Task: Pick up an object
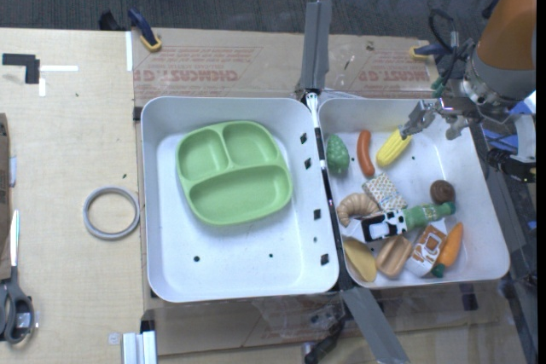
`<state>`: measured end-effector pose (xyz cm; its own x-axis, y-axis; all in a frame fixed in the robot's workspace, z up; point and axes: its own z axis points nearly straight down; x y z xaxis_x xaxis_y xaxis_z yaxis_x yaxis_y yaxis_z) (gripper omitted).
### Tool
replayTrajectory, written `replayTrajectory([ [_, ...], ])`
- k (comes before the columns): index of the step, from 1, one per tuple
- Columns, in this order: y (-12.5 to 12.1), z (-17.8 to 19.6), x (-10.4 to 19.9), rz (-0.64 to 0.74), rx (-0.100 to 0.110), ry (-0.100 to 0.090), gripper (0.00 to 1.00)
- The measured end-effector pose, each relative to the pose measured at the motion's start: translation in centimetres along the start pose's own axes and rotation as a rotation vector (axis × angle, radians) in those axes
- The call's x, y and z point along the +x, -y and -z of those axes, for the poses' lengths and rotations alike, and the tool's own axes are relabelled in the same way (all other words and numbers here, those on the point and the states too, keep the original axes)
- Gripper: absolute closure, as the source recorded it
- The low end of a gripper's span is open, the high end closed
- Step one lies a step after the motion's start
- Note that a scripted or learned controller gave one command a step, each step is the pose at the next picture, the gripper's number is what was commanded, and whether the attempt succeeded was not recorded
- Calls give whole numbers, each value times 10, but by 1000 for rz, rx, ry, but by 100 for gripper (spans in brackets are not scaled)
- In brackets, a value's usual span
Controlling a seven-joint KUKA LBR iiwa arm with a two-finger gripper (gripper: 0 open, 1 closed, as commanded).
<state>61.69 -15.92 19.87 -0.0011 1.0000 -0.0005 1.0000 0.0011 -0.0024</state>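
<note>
The right bin (478, 183) holds several toy foods: a yellow corn cob (392, 149), a red sausage (365, 152), a green fruit (338, 154), a croissant (357, 205), a patterned packet (384, 190), a brown ball (442, 190), a green bottle (422, 216), a carrot (450, 245) and a small carton (426, 250). My gripper (436, 121) hangs over the bin's back right corner, just right of the corn cob. It is open, with nothing between its fingers.
The left bin (162, 251) carries a green divided plate (235, 170). A tape roll (111, 211) and scissors (15, 303) lie on the bench to the left. A grey bar (316, 47) rises behind the bins, and cables crowd the right side.
</note>
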Motion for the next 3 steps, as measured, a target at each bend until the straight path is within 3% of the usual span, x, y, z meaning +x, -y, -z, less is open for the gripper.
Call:
replayTrajectory([
  [1,-29,-86,35,379,-22,7,0],
  [2,17,-107,40,35,-1,-1,0],
  [3,-43,-106,57,89,-3,1,0],
])
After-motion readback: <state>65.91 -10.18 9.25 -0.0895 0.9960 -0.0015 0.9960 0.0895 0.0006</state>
